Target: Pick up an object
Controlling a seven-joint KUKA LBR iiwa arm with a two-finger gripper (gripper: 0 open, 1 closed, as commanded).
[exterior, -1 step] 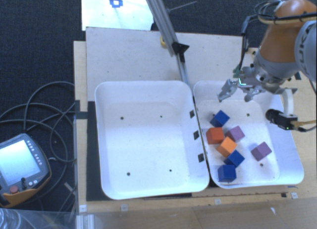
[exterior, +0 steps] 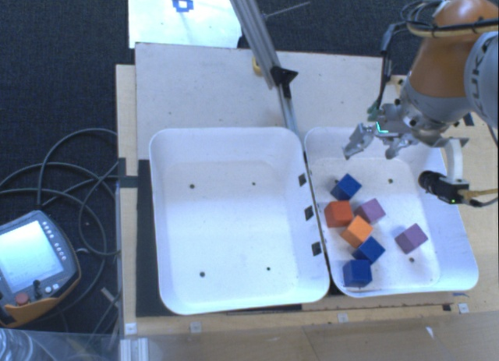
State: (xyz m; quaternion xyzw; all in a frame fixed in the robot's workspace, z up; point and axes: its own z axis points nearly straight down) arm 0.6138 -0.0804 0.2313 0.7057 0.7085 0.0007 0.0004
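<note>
The right white bin [exterior: 465, 272] holds several small blocks. A blue block [exterior: 346, 188] lies nearest the back, with a red block [exterior: 338, 214], an orange block [exterior: 359, 231] and a purple block [exterior: 372, 210] bunched just in front of it. Two more blue blocks [exterior: 370, 249] [exterior: 357, 273] sit toward the front rim, and a second purple block [exterior: 411, 238] lies apart on the right. My gripper [exterior: 378, 147] hangs over the back of this bin, above and behind the first blue block. It is open, with nothing between its fingers.
The left white bin [exterior: 226, 132] stands beside the right one, sharing a divider edge with black tabs [exterior: 309, 213]. A slanted metal pole [exterior: 253, 20] rises behind the bins. A teach pendant [exterior: 31, 262] and cables [exterior: 70, 164] lie off the bench at the left.
</note>
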